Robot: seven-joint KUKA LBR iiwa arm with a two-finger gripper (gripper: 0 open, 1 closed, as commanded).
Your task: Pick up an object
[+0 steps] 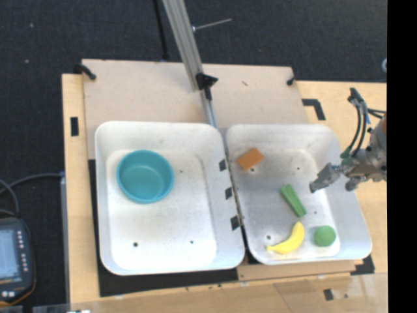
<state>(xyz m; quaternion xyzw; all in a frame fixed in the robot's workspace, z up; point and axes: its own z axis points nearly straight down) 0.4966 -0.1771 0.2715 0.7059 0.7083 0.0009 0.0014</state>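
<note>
**Left bin roomy, right bin crowded**

The left bin (163, 240) holds just a teal bowl (145, 176) near its far left corner; the rest of its floor lies bare. In the right bin (273, 142), an orange block (249, 159), green stick (293, 200), banana (288, 240) and green ball (324, 235) crowd the middle and near side. A metal pole (186, 38) slants over the far edge between the bins.

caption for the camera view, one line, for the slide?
Gripper above right bin holding orange block, green bar, banana, green ball.
</note>
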